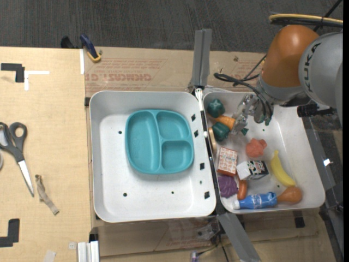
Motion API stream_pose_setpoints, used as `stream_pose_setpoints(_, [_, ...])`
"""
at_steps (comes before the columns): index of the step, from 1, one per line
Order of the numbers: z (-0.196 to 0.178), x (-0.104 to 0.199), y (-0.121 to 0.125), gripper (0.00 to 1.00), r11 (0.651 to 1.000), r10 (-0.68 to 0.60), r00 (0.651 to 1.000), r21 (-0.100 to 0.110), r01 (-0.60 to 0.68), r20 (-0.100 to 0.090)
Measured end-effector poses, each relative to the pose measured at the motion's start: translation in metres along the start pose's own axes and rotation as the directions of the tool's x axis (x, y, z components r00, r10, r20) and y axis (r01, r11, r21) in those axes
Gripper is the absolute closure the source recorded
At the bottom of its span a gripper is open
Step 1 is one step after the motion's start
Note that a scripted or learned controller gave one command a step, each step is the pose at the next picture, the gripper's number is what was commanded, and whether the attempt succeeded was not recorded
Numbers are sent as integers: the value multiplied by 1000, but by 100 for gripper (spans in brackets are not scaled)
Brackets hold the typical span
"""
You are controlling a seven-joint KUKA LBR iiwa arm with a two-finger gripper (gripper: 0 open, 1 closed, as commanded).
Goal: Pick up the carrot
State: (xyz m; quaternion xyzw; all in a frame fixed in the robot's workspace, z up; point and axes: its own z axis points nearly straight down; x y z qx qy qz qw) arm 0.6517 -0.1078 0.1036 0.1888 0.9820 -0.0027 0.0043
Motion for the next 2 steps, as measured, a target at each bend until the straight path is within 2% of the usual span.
stream_pose_setpoints(1, [-89,87,-2,100,955,298,955,0,-298,-9])
stream_pose_setpoints(2, [-89,158,34,100,893,449,893,3,-449,-11])
